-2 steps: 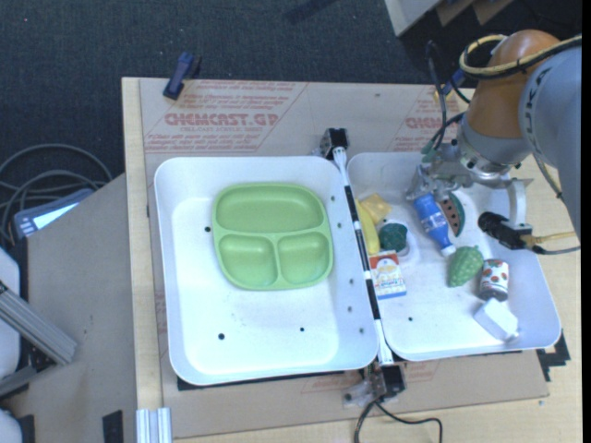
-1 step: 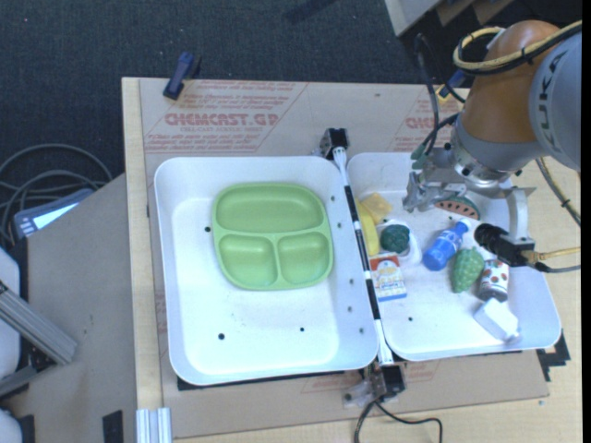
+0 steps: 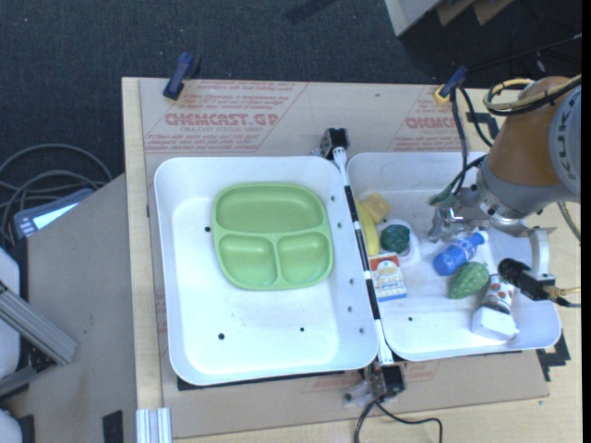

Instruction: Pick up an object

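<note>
End effector (image 3: 450, 221) low in R bin (image 3: 416, 340), just above blue bottle (image 3: 458, 253); finger state: can't tell. Bottle lies tilted mid-bin, green lump (image 3: 469, 280) touching below it. Teal ball (image 3: 396, 238), yellow item (image 3: 373, 215), carton (image 3: 388, 278) near divider. L bin (image 3: 185, 340) has green tray (image 3: 273, 234).

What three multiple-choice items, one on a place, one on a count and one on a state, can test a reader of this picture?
1. Where does the green tray lie?
A. left bin
B. right bin
C. on the cardboard

2. How many compartments has the tray?
A. two
B. three
C. five

3. How does the blue bottle rest?
A. upright
B. on its side
C. inside the tray

Key: 1 A, it lies in the left bin. 2 B, one long, two small. 3 B, it lies flat below the gripper in the right bin.
</note>
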`<state>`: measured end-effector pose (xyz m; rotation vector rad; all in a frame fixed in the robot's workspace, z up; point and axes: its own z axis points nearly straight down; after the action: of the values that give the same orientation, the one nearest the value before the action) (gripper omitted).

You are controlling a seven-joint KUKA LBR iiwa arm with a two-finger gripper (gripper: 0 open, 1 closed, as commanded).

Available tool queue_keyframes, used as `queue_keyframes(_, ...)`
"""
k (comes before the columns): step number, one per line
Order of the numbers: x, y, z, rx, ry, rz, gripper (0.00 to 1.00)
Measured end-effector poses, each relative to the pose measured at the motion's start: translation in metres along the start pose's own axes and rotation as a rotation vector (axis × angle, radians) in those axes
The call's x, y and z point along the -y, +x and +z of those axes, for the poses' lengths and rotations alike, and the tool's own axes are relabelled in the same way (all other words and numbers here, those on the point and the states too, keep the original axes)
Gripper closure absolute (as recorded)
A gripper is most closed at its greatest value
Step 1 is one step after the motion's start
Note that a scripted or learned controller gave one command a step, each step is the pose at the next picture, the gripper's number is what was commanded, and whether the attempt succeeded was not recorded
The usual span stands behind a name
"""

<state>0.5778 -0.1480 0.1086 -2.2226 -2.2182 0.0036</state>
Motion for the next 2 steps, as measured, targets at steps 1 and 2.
queue_keyframes(1,-0.001,0.001,-0.001,-0.001,-0.002,-0.001,0.0)
queue_keyframes(2,0.02,-0.001,0.019,0.002,-0.015,0.0,0.0)
